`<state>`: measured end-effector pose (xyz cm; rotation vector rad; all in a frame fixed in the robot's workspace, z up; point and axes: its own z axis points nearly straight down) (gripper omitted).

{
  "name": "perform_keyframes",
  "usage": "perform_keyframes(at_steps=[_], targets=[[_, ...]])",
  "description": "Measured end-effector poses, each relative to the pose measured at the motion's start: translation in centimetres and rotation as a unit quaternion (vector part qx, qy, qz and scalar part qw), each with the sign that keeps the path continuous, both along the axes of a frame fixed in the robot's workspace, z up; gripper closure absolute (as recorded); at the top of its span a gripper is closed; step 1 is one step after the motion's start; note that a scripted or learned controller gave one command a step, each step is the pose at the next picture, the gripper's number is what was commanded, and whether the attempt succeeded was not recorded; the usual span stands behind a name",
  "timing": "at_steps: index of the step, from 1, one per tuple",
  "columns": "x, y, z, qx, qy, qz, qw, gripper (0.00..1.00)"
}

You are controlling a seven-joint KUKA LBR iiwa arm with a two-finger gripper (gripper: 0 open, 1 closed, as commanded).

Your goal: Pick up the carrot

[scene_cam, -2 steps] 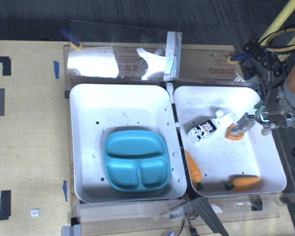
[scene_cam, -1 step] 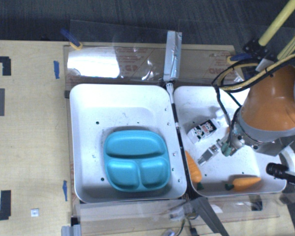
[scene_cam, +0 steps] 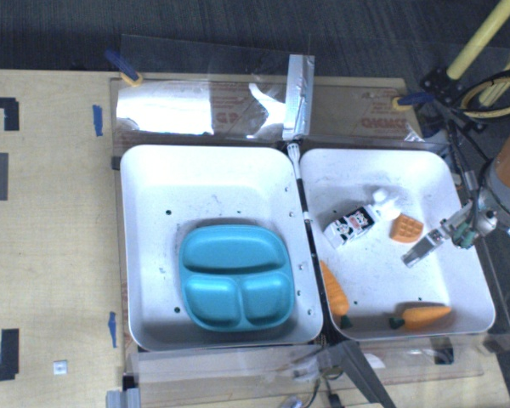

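Blue moulded-plastic divided tray (scene_cam: pixel 235 274) sits in the left white bin (scene_cam: pixel 144 228). In the right white bin (scene_cam: pixel 442 177) we see two orange carrots: one (scene_cam: pixel 332 288) against the left wall, one (scene_cam: pixel 423 314) along the front wall. We judge wall crowding risks a miss. The gripper (scene_cam: pixel 418 250) hovers above-right, apart; jaw state unreadable.

End effector (scene_cam: pixel 423 247) low, empty

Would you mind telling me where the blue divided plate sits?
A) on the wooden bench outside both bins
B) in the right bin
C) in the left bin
C: the blue divided plate lies flat on the floor of the left bin, while the right bin holds the carrots and other small items.
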<state>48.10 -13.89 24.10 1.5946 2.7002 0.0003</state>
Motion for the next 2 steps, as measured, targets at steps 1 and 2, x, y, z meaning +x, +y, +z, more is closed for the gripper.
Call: perform_keyframes(at_steps=[1,2], targets=[[0.52,9.34,-5.79,0.002,0.004,0.092,0.9957,0.0],[0.55,9.25,-5.73,0.0016,0.003,0.092,0.9958,0.0]])
